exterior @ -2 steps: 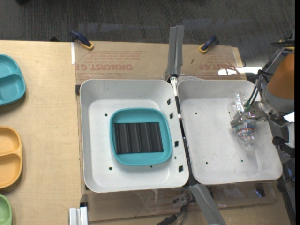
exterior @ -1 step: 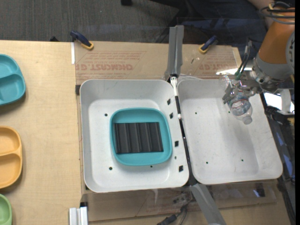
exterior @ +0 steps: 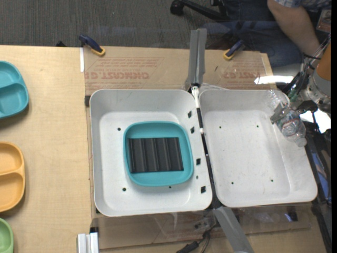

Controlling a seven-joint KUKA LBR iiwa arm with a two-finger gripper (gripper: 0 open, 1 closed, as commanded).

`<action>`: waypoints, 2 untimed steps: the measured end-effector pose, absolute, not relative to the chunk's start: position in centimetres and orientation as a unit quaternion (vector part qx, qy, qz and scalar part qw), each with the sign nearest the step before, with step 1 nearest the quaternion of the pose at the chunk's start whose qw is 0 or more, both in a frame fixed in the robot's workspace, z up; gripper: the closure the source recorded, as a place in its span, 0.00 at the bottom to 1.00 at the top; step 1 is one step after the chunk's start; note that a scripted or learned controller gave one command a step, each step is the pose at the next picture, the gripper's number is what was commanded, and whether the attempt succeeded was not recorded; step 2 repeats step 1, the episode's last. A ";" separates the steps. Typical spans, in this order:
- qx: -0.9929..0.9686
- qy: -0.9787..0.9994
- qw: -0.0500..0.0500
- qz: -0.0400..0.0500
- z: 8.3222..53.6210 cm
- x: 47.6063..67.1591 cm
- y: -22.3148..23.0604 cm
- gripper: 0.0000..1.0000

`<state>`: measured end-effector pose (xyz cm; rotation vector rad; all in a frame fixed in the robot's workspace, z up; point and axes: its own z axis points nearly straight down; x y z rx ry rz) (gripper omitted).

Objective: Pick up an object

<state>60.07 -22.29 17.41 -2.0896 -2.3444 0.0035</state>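
Left bin (exterior: 105, 157): holds the teal tray (exterior: 158, 153), centred, its ribbed dark insert facing up.
Right bin (exterior: 247, 157): the gripper (exterior: 288, 121) hovers over its 2 o'clock rim.
Teal tray: looks light, stiff and smooth (likely slippery plastic); the raised rim at 3 o'clock seems the best hold.
Gripper: blurred and glinting; spread or pinched, I cannot tell.

teal plate (exterior: 11, 96), orange plate (exterior: 10, 176), clamps (exterior: 91, 45)
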 end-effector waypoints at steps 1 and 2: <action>-0.607 -0.794 0.004 0.004 18.6 62.9 -21.7 1.00; -0.607 -0.794 0.004 0.004 18.6 62.9 -21.7 1.00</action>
